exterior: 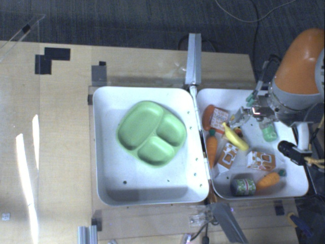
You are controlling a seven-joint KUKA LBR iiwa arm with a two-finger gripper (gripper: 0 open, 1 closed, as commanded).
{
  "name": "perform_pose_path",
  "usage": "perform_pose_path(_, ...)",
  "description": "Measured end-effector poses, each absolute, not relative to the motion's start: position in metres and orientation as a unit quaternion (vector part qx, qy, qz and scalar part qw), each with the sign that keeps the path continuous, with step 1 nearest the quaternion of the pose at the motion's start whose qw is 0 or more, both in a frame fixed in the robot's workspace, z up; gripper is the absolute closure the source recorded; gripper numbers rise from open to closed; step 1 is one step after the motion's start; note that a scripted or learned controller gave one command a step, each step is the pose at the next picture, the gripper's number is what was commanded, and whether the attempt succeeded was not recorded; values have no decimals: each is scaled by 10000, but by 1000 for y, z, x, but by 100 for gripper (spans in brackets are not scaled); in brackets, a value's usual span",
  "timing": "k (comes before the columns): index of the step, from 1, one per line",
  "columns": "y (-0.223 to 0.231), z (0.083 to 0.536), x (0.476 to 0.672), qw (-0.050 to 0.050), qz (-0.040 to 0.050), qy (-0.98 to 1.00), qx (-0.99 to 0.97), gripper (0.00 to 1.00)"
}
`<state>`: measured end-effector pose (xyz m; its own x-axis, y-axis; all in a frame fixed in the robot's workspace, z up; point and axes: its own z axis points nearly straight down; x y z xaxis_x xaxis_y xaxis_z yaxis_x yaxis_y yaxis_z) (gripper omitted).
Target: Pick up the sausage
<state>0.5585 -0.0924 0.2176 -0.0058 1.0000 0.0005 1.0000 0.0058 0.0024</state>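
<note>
Gripper [242,117], finger state unclear, poised over right bin [299,189] just above banana [235,137]; sausage [207,117] near that bin's left wall; green divided plate [151,132] alone in roomy left bin [109,187].

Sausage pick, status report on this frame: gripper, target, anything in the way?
Gripper low over right bin, nothing visibly held. Sausage at bin's left side, beside the divider, ungripped. Banana and small packet crowd it.

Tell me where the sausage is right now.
The sausage lies in the right bin, at its upper left corner beside the divider, just above a carrot.
</note>
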Motion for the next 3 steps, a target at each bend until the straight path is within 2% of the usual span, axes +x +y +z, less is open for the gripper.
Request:
perform_pose_path(1,-89,97,632,35,33,7025,7117,0)
perform_pose_path(2,-91,88,623,49,33,7222,6916,0)
perform_pose_path(3,-89,101,626,76,68,7228,6910,100)
